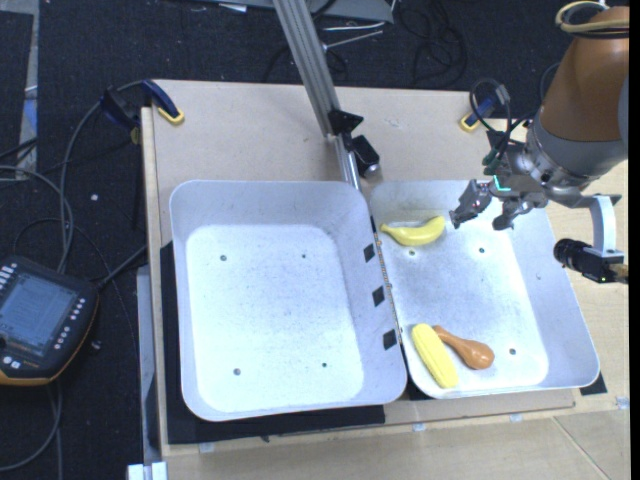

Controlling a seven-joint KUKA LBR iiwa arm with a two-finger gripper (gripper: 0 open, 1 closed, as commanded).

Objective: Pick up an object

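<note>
Just left of the claw (487,209), which is hanging open w/ nothing inside, the banana (414,232) is lying; approx. center over it before descending.

Two bins side by side on desk (250,128). Right bin (540,298): banana (415,232) at far left; corn (435,355) touching drumstick (468,348) near front. Gripper (485,210) right of banana.

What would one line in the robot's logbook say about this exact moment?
gripper: open, above right bin, holding nothing | banana: beside it | corn cob, orange drumstick: near edge, touching
</note>
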